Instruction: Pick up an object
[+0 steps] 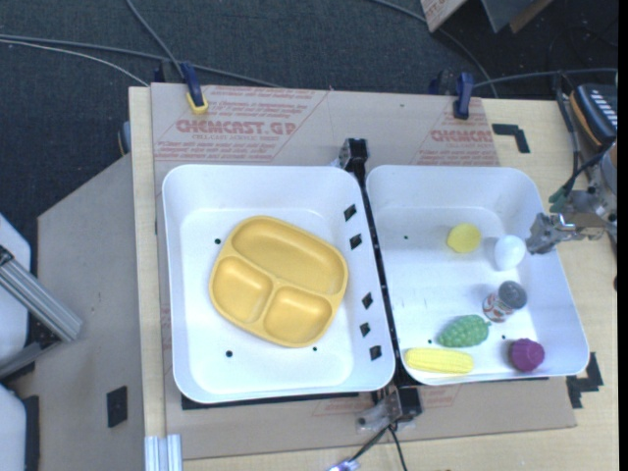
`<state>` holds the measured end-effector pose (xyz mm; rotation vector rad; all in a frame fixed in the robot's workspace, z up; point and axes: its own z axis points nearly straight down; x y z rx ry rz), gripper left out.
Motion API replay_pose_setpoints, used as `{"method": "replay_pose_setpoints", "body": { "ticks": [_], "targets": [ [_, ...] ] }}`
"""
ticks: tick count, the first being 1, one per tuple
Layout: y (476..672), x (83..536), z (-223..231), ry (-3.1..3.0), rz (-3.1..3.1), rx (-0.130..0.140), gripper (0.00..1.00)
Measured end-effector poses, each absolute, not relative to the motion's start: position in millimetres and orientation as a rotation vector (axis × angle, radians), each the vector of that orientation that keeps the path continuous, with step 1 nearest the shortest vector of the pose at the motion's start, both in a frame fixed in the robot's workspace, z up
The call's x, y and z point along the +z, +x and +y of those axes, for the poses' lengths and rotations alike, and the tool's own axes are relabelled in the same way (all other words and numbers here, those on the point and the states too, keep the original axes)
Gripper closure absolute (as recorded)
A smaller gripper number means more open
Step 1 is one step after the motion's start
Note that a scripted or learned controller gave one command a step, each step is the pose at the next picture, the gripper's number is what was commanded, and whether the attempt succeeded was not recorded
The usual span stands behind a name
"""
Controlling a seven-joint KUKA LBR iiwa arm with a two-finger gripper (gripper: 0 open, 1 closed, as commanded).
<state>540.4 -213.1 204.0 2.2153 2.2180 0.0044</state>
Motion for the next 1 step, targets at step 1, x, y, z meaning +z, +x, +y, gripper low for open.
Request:
{"method": "replay_pose_setpoints", "body": {
  "ticks": [1],
  "targets": [
    [542.9, 211.5, -166.9, 2.217, 2.228, 0.003, 1.00]
  ]
}}
